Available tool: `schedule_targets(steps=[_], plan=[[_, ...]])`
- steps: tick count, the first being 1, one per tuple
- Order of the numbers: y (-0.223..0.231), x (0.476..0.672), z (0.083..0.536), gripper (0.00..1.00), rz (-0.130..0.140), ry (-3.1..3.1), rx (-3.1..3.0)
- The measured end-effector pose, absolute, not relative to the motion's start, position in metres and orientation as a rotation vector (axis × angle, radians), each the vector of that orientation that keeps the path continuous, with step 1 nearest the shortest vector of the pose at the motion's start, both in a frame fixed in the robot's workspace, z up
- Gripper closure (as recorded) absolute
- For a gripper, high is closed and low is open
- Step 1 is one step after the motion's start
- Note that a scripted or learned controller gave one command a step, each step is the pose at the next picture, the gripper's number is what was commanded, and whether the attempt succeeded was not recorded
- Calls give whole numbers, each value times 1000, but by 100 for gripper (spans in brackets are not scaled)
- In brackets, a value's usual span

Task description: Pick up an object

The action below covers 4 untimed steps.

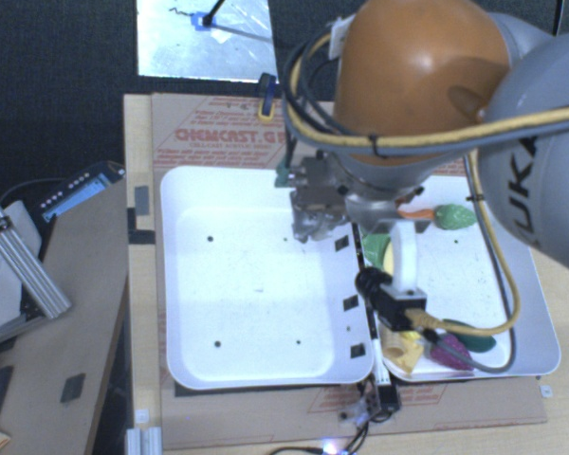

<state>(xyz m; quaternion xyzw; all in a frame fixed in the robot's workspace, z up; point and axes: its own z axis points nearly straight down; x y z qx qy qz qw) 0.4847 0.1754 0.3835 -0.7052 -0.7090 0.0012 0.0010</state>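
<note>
My gripper [310,224] hangs over the far right part of the left bin [218,292], close to the divider between the bins. Nothing shows beneath it. The right bin [522,301] holds the loose things. An orange and green carrot-like toy [446,216] lies at its far side, and a yellow-green piece [376,249] sits by the divider. At the near edge lie a yellow object [404,351], a purple one [449,354] and a teal one [480,342]. The arm's orange band and grey body hide much of the right bin.
Both bins rest on a cardboard sheet [218,136] on the bench. A metal frame [19,263] and a dark device [76,190] stand to the left, off the bench. A shiny plate [204,22] lies beyond the bins.
</note>
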Motion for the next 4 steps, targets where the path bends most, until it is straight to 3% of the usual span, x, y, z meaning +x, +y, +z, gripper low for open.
schedule_targets(steps=[1, 2, 3, 4], plan=[[233, 515, 236, 100, 18, -2225, -2210], [232, 486, 329, 100, -13, -2229, -2216], [234, 488, 449, 100, -25, -2231, -2219], [234, 553, 478, 100, -11, -2225, -2224]])
